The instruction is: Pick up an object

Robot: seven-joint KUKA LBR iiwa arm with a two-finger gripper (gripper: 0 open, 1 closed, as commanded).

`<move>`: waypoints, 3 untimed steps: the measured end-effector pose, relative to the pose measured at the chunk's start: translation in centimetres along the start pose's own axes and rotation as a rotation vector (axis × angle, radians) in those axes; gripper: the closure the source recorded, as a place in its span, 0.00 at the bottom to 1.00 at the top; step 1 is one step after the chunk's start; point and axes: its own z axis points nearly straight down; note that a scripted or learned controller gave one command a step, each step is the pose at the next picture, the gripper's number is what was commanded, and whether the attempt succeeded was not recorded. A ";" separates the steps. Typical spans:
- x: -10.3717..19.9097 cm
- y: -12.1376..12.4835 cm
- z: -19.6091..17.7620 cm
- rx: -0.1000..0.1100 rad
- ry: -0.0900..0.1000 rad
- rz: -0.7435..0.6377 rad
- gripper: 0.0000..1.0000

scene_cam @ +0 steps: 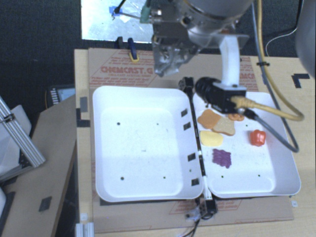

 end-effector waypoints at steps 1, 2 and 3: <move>0.0 0.0 0.0 0.001 0.000 -0.001 0.00; 0.0 0.0 -1.1 -0.002 0.001 -0.004 1.00; 0.0 0.0 -1.1 -0.001 0.001 -0.005 0.00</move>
